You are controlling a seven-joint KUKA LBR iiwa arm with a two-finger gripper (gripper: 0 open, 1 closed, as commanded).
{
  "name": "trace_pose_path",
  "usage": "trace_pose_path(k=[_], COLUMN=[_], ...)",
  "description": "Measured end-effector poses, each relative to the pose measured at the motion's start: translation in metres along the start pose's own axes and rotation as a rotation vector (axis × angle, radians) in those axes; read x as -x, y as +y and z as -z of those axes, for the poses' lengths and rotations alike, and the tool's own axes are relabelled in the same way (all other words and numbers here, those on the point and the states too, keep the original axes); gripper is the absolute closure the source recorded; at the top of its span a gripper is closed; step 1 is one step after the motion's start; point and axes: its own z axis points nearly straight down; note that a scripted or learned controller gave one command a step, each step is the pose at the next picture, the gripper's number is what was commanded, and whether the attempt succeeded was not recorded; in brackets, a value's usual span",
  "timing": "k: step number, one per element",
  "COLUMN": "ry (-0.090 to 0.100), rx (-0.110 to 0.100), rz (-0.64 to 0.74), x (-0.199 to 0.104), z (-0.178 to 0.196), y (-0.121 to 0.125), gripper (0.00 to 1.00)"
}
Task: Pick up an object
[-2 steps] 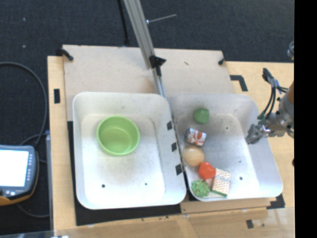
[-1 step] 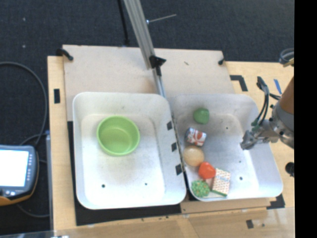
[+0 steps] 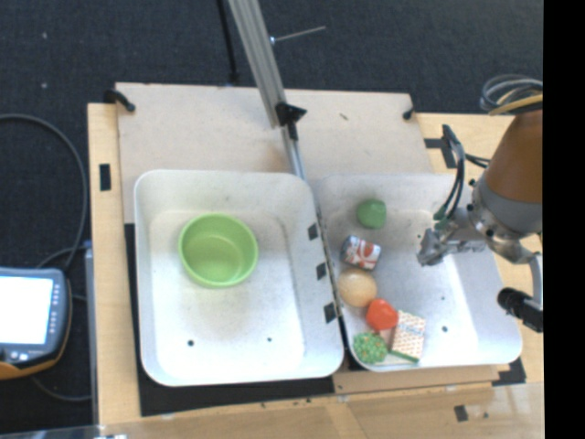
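— Which one's it after? The crumpled can (image 3: 361, 252) lies in the right bin (image 3: 475, 332), close to the divider, with the green ball (image 3: 371, 213) behind it and a tan ball (image 3: 357, 290) in front.

— The gripper (image 3: 431, 249) hangs just right of the can, holding nothing; how wide it stands, I can't tell.

Claw (image 3: 431, 248) over right bin (image 3: 475, 337)

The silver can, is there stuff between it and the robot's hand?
Nothing visible. The hand sits to the right of the silver can in the right bin, with bare white floor between them. The green ball and tan ball lie off that line.
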Motion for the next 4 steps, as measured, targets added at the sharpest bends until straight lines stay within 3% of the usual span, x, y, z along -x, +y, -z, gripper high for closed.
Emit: trace_pose_path(k=[4], ry=[0.001], rx=[-0.004], rz=[0.0], x=[-0.219], z=[0.016], y=[0.038], gripper=[1.0])
